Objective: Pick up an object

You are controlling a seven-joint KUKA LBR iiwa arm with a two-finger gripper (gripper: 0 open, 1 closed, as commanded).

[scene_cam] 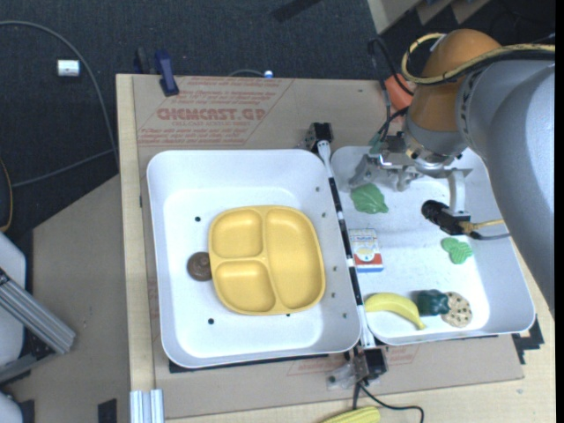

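My gripper (385, 173) hangs over the far left corner of the right bin (502, 289), with the grey arm and its orange band reaching in from the right. Just below and left of it lies a green leafy piece (370, 199) on the bin floor, close to the gripper; whether they touch I cannot tell. Further along the same bin lie a small white carton with red and blue print (365, 248), a second green piece (456, 250), a banana (394, 309), a dark teal item (432, 302) and a speckled cookie (456, 307).
The left bin (167, 201) holds a yellow divided plate (264, 258) with a brown round item (200, 266) at its left side. A ridge where the two bins meet runs just left of the carton. Cardboard surrounds the bins.
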